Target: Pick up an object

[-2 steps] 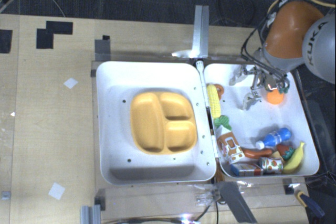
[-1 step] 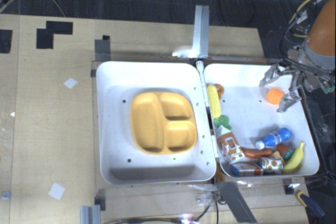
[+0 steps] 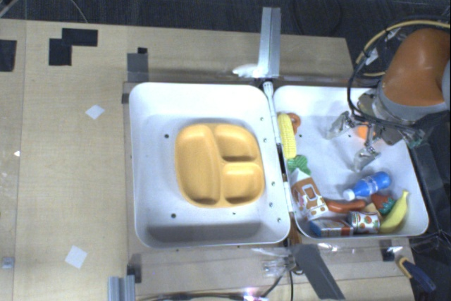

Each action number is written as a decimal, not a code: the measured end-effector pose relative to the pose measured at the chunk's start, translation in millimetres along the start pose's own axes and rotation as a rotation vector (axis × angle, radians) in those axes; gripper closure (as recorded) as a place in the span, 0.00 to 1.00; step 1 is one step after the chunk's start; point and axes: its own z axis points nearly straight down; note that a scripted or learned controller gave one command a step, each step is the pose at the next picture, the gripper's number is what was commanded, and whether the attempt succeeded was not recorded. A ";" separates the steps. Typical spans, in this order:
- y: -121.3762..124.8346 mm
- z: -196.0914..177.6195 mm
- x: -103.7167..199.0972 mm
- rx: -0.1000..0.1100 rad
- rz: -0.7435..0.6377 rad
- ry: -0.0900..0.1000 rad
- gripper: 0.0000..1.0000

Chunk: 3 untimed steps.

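My gripper (image 3: pixel 351 141) hangs over the upper middle of the right bin (image 3: pixel 320 99), under the orange wrist band. Its two fingers (image 3: pixel 337 126) stand spread apart, so it is open. A small orange piece (image 3: pixel 361 130) shows between them; I cannot tell whether it is an object or part of the hand. Below the gripper lie a blue bottle (image 3: pixel 368 185), a banana (image 3: pixel 396 213), a red sausage (image 3: pixel 343 206) and a can (image 3: pixel 356 223). A corn cob (image 3: pixel 285 136) and a green-and-white carton (image 3: pixel 304 185) lie along the bin's left wall.
The left bin (image 3: pixel 151 151) holds a yellow divided plate (image 3: pixel 217 164). A metal post (image 3: pixel 270 39) stands behind the wall between the two bins. Cables loop behind the arm at the right.
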 end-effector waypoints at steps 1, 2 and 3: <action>-46.2 -4.0 -38.0 -0.001 0.230 0.000 0.00; -47.4 -33.1 -40.1 0.000 0.552 0.001 0.00; -27.5 -36.8 -2.6 -0.001 0.794 0.006 0.00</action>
